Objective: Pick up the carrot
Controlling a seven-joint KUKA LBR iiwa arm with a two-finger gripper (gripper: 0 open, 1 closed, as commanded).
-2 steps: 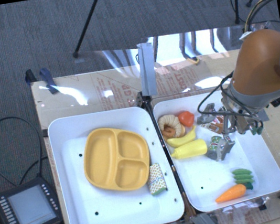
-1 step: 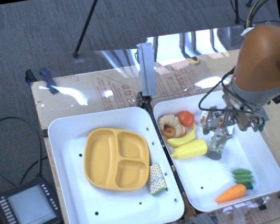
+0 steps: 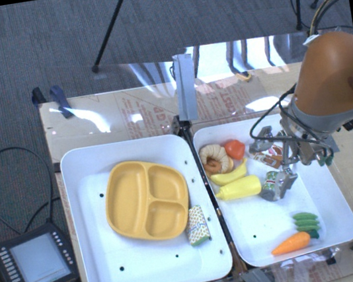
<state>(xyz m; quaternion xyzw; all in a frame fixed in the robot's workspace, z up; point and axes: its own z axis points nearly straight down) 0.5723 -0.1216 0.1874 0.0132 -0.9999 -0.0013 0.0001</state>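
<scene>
While the carrot (image 3: pixel 291 243) lies near the front edge of the right bin (image 3: pixel 336 191), the gripper (image 3: pixel 276 166) hangs well up the same bin, towards its middle, so the two are well apart and nothing of the carrot is touched. The gripper's two dark fingers stand spread, one above and one below, with nothing plainly caught between them; a small printed packet (image 3: pixel 270 153) lies just by the upper finger, and whether it touches cannot be told. The carrot is a short orange toy, tapered to a point at its left end, lying almost flat along the bin's floor with a slight tilt; its green top is at the right end. Just above it sits a green pea pod (image 3: pixel 305 219), close beside but seemingly apart. Further up the bin, left of the gripper, are a yellow corn cob (image 3: pixel 238 189), a banana (image 3: pixel 230 175), a tomato (image 3: pixel 235 148) and a pretzel (image 3: pixel 213 157). The left bin (image 3: pixel 100 263) bears a yellow divided plate (image 3: pixel 147 200).
</scene>
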